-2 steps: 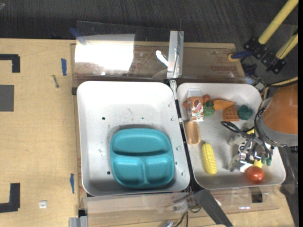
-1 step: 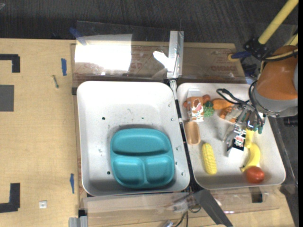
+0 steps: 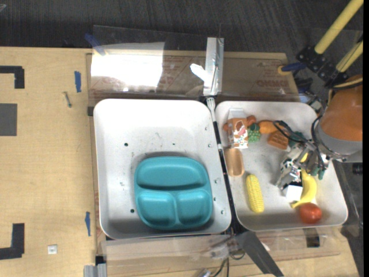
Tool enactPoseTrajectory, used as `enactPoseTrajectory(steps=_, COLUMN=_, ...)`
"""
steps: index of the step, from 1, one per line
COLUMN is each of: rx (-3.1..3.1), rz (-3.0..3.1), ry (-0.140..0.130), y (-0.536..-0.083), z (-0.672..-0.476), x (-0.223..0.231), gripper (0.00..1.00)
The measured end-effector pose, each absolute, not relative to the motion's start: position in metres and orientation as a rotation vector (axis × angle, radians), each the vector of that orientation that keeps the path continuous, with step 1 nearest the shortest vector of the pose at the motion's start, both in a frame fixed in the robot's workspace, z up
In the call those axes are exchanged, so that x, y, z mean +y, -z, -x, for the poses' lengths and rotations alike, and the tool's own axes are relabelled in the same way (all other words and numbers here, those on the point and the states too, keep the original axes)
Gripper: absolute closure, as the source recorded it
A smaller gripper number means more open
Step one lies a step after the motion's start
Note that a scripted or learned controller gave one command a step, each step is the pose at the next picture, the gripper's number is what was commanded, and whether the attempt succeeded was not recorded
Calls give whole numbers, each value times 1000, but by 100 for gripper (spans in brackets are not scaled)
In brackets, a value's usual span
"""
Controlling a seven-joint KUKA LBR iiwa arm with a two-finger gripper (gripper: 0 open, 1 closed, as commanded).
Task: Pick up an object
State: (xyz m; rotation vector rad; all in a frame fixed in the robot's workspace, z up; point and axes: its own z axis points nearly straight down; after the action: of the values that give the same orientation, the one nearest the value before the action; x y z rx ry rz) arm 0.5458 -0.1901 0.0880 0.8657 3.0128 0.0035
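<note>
The right bin (image 3: 334, 212) holds several toy foods: a white and orange carton (image 3: 237, 133), a carrot (image 3: 266, 127), an orange ridged piece (image 3: 278, 141), a tan bun (image 3: 234, 161), a corn cob (image 3: 254, 193), a banana (image 3: 309, 190) and a red tomato (image 3: 311, 213). My gripper (image 3: 288, 175) hangs low over the right half of this bin, just left of the banana and right of the corn. The arm's orange band (image 3: 346, 117) is above it at the right edge. What lies directly under the gripper is hidden.
The left bin (image 3: 115, 131) holds a teal divided plate (image 3: 172, 191) in its near half. A metal divider post (image 3: 213, 68) stands behind the seam between the bins. Yellow rods (image 3: 343, 16) cross the far right corner.
</note>
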Motion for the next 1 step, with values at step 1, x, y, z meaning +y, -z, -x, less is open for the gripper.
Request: enactPoseTrajectory(steps=1, rx=3003, rz=-953, ry=7, y=-87, z=-643, x=-156, gripper=0)
